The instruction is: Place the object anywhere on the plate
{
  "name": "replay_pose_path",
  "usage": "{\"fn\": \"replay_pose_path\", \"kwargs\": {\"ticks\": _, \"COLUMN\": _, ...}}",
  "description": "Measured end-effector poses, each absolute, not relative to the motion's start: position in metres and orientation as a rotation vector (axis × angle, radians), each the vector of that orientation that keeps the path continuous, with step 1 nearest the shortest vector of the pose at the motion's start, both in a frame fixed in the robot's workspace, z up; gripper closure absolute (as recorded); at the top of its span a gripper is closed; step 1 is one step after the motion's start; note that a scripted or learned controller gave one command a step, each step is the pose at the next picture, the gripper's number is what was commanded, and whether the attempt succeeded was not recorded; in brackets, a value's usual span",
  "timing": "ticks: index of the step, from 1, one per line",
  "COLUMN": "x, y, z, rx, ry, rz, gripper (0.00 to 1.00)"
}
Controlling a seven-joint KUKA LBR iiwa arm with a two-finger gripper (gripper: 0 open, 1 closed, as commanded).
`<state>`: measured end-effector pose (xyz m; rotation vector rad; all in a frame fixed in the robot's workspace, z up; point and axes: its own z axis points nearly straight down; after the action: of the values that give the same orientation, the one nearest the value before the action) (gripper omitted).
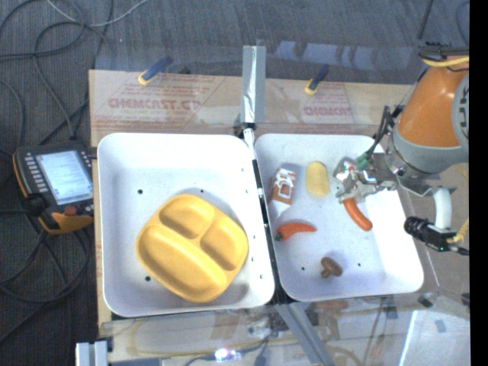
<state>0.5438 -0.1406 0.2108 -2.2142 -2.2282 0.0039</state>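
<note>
Sausage [357, 213] lies just below the gripper [349, 183].

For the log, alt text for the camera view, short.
The arm's hand sits low in the right bin, right over an orange sausage-shaped toy, with a yellow piece, a small carton, a red chili and a brown mushroom nearby. The left bin holds a yellow divided plate.
</note>
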Motion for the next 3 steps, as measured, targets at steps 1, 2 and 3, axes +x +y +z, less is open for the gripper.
{"fn": "replay_pose_path", "kwargs": {"ticks": 1, "x": 0.517, "y": -0.074, "z": 0.182, "rx": -2.132, "ry": -2.303, "rz": 0.004, "gripper": 1.00}}
{"fn": "replay_pose_path", "kwargs": {"ticks": 2, "x": 0.541, "y": 0.009, "z": 0.182, "rx": -2.133, "ry": -2.303, "rz": 0.004, "gripper": 1.00}}
{"fn": "replay_pose_path", "kwargs": {"ticks": 3, "x": 0.541, "y": 0.080, "z": 0.182, "rx": -1.817, "ry": -2.560, "rz": 0.005, "gripper": 1.00}}
